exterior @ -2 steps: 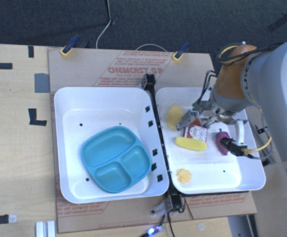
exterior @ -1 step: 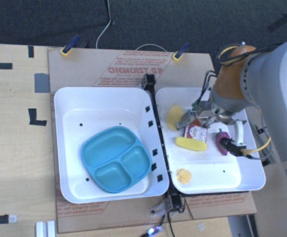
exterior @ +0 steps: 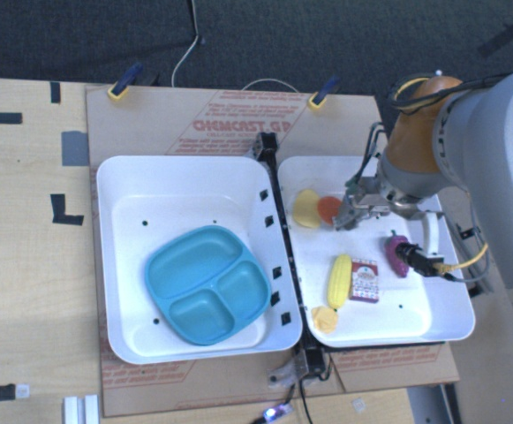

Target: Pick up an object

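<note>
At the near edge of the worktop [exterior: 26,325], pale wood grain shows, with black tape marks scattered along its left side. A brown cardboard sheet [exterior: 238,122] with red print lies on it and carries both bins. Dark cabling [exterior: 302,374] gathers at the near edge where the bins meet.

The left bin [exterior: 115,184] holds a blue divided plate [exterior: 207,283] set toward its near right corner. The right bin [exterior: 450,321] holds the small items. A small yellow piece [exterior: 325,319] lies closest to its near edge, by the near left corner. Just beyond it a yellow corn cob [exterior: 339,280] lies beside a small red packet [exterior: 365,281], the two almost touching. A purple object [exterior: 398,254] sits toward the right edge. Farther in, near the left wall, a pale yellow round object [exterior: 306,208] lies touching a red round object [exterior: 328,208].

The pincer [exterior: 351,212] hangs low just to the right of the red object; whether its fingers are spread or closed, or grip anything, cannot be told. The grey arm [exterior: 477,148] with its orange band [exterior: 415,131] enters over the right edge.

At the far edge of the cardboard, two yellow-and-blue clamps [exterior: 125,81] pin it down. Beyond lies dark carpet [exterior: 327,16] crossed by a thin cable [exterior: 188,42].
</note>
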Controlling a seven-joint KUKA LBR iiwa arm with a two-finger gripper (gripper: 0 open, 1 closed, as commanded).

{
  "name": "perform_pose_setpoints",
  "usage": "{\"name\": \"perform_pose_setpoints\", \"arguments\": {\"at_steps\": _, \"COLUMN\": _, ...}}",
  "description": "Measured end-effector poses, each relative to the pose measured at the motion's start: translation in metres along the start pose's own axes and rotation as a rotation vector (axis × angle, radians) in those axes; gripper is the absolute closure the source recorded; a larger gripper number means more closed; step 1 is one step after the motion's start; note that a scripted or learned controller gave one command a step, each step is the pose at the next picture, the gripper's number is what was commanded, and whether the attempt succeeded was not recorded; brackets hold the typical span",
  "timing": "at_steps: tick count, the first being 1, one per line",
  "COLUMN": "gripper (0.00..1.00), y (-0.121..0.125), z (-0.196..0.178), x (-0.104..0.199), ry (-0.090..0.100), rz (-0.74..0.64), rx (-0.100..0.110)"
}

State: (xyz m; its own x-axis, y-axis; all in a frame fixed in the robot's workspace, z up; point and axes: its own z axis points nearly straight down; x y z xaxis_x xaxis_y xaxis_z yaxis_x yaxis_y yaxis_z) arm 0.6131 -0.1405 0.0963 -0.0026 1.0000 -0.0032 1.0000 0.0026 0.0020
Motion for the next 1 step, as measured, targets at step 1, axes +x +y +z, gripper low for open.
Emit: {"name": "perform_pose_setpoints", "arguments": {"at_steps": 1, "gripper": 1.0, "y": -0.0059, "z": -0.0595, "x": 0.0042, "ry": 0.003, "rz": 0.001, "rx": 0.0}}
